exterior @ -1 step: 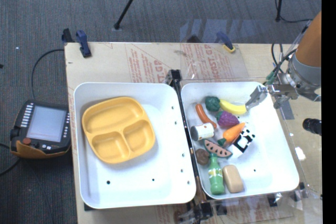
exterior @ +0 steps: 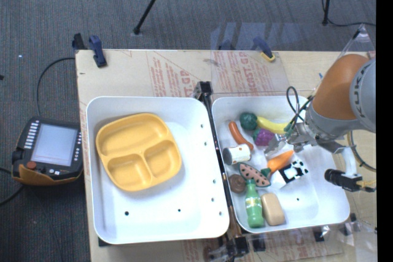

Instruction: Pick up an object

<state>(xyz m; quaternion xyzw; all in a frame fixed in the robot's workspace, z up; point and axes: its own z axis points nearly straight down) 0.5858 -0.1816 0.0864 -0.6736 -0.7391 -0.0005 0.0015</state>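
Camera view, starting at the bottom of the frame: the right bin (exterior: 331,208) holds a tan block (exterior: 273,209) beside an upright green bottle (exterior: 252,202), both near its lower rim. Just above them lie a watermelon slice (exterior: 254,173), a small brown round piece (exterior: 237,182) and a black-and-white patterned piece (exterior: 292,171). Higher still, an orange carrot (exterior: 280,161) lies slanted, its long axis running from lower left to upper right, with a white cup (exterior: 236,153), a sausage (exterior: 238,132), a purple piece (exterior: 264,137), a banana (exterior: 272,125) and a dark green ball (exterior: 248,120) beyond it. The hand (exterior: 288,139) hangs over the middle of this bin, right above the carrot's upper end, so the carrot looks like the nearest thing to take, lying just below and left of the hand in the frame. Whether the hand is apart or together I cannot tell; nothing visibly sits in it. At frame left, the left bin (exterior: 153,218) carries a yellow divided tray (exterior: 138,151) on the surface (exterior: 159,70).
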